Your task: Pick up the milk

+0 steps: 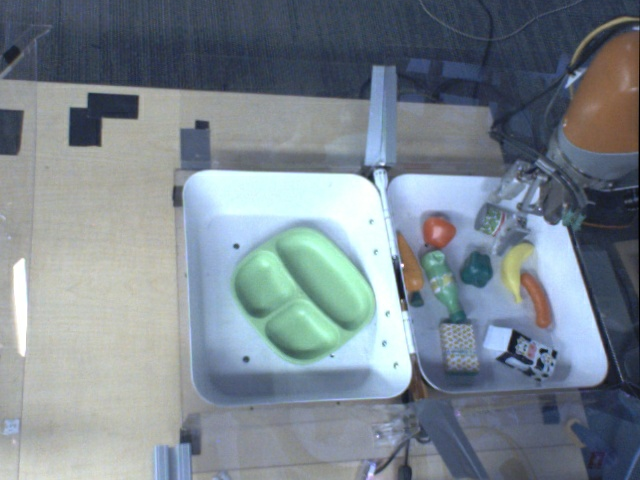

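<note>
Wooden bench, right bin, cow-patterned milk, label illegible

Arm reaching in from the right

The grey arm with its orange band is leaning in from the right edge, wrist angling down and leftward. The gripper is hanging at its lower-left end, the metal fingers pointing down

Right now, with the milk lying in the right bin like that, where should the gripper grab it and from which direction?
The milk carton lies on its side near the right bin's front wall, tilted. Probably best to descend from above and close across its narrower width at the black-and-white patterned middle. The yellow box sits apart on its left, so the fingers have room. The gripper is at the back, above the green can.
</note>
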Tool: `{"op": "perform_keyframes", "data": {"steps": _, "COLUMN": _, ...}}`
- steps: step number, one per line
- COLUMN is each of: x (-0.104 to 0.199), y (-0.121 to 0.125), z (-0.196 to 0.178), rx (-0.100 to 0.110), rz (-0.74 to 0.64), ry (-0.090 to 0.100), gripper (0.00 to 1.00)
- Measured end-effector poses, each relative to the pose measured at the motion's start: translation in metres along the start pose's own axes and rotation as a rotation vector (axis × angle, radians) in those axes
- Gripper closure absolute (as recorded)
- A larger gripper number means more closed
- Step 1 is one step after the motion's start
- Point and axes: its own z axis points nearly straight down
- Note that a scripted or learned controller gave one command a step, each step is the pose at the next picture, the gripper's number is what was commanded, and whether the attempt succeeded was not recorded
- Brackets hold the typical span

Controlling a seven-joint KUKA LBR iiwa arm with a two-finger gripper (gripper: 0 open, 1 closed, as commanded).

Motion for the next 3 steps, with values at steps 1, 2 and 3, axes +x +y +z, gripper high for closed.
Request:
{"op": "perform_keyframes", "data": {"steps": 1, "x": 0.102, "y": -0.009, "z": -0.059, "rx": 0.000, "rz": -0.106, "ry": 0.001, "gripper": 0.00}}
{"op": "perform_keyframes", "data": {"steps": 2, "x": 0.132, "y": -0.009, "z": 0.082, "rx": 0.000, "rz": -0.061, "ry": -0.012, "gripper": 0.00}}
{"op": "perform_keyframes", "data": {"steps": 3, "x": 0.137, "y": -0.003, "z": 0.091, "rx": 0.003, "rz": 0.011, "ry": -0.008, "gripper": 0.00}}
